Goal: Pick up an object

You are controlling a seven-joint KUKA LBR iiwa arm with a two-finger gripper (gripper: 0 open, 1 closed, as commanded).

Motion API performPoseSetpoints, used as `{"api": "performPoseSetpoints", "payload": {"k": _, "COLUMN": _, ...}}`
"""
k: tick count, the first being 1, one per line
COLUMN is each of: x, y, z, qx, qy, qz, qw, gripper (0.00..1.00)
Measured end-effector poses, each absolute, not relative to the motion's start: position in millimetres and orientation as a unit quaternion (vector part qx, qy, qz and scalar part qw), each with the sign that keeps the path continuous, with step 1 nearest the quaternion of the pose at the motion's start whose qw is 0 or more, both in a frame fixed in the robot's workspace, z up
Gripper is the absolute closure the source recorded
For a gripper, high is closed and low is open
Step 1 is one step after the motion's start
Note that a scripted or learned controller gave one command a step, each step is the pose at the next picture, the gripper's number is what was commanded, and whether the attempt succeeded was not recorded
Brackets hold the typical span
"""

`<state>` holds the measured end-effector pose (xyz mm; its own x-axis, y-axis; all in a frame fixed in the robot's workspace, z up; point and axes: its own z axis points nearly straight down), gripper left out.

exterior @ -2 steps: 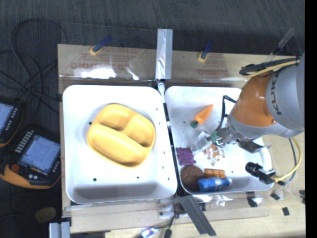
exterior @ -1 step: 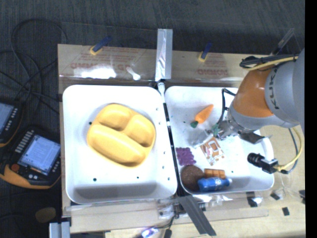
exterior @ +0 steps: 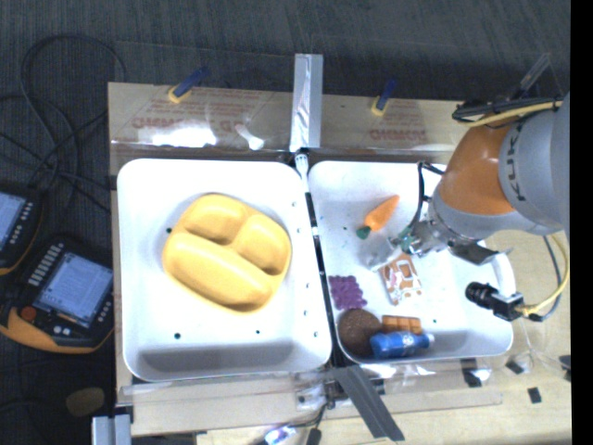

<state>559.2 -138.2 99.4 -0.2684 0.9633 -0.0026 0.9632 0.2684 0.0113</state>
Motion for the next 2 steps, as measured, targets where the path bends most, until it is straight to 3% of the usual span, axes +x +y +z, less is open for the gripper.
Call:
{"api": "performPoseSetpoints", "payload": {"k": 1, "x": 535.4, "y": -103, "z": 92, "qx": 0.508, "qy": 0.862, "qz": 0.0019, "qw": 0.010, "gripper": 1.00}}
{"api": "performPoseSetpoints", "payload": {"k": 2, "x": 582.9, "y": -15, "z": 183, "qx": 0.582, "qy": 0.813, "qz": -0.0011, "qw": 0.000, "gripper": 1.00}}
